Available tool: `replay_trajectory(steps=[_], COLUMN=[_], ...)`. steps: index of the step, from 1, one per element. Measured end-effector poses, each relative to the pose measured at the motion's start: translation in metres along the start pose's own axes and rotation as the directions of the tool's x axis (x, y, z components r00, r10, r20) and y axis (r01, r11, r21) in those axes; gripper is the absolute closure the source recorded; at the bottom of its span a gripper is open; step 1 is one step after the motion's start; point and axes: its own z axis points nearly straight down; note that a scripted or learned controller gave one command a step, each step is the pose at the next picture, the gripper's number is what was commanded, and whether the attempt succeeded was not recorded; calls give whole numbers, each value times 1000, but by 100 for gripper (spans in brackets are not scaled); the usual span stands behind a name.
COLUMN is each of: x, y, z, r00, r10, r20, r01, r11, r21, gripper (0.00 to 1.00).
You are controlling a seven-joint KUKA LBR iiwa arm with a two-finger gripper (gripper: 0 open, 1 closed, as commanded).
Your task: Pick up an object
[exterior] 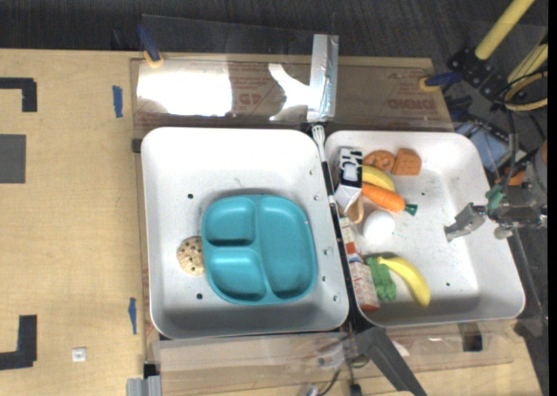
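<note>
The right bin holds several toy foods along its left side: a yellow banana, an orange carrot, a white egg, two brown bread pieces, a second banana, a green vegetable and a black-and-white box. My gripper hangs low over the right part of this bin, well right of the egg, with bare bin floor under it. Nothing shows in its grasp.
The left bin carries a teal divided plate and a cookie by the plate's left edge. A red-and-white packet lies along the divider between the bins. Yellow and black hardware stands at the upper right.
</note>
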Motion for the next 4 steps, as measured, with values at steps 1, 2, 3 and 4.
replay_trajectory(steps=[1,2,3,4], x=[41,69,68,58], y=[40,137,38,7], z=[130,136,127,136], r00=[1000,995,992,977], r10=[-16,-97,-125,-215], r20=[0,11,2,4], r01=[16,97,125,215], r11=[1000,995,992,977], r21=[-2,-11,-1,-12], gripper=[0,0,0,0])
